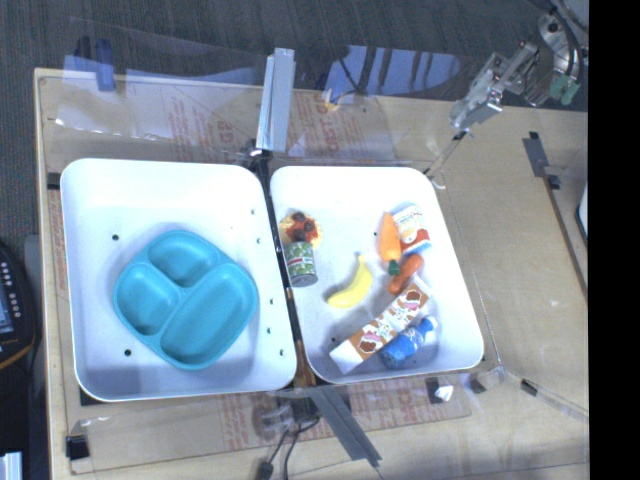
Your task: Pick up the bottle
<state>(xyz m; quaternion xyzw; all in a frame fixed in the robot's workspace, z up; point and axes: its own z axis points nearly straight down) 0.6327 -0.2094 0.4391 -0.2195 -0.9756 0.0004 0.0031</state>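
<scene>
A small blue bottle (410,344) lies on its side in the right bin (330,190), near the front right corner, pressed against a long printed carton (385,323). A short dark container with a green label (300,265) stands at the bin's left wall. My gripper (463,116) hangs high at the back right, beyond the right bin's far corner and well away from everything in it. Nothing is between it and the bench.
The right bin also holds a banana (350,286), an orange carrot (387,238), a white pot with a red and blue label (408,222), a red piece (405,266) and a small red-yellow toy (298,228). A blue divided plate (185,298) lies in the left bin (90,193).
</scene>
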